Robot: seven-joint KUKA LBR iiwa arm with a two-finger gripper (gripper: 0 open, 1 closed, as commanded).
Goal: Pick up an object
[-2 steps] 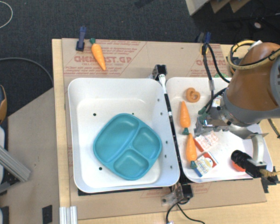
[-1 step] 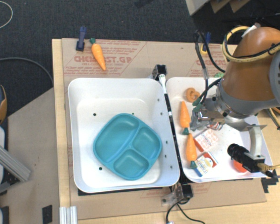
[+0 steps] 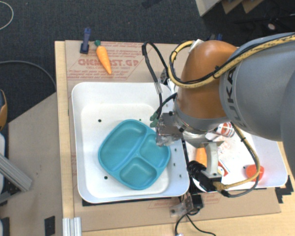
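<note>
Fingers (image 3: 163, 137) — grip unclear — at right rim of teal tray (image 3: 132, 154), left bin (image 3: 88, 132)

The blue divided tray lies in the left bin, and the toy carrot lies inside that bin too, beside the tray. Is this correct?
Not quite. The tray does lie in the left bin, but the carrot lies outside it, on the cardboard beyond the bin's far rim, as the camera view shows.

Robotics lab: KUKA arm (image 3: 246, 87) with loose cables over a cardboard-topped bench (image 3: 123, 58), white bins (image 3: 83, 132), toy carrot (image 3: 103, 59), dark carpet (image 3: 34, 23), aluminium framing (image 3: 7, 168).
</note>
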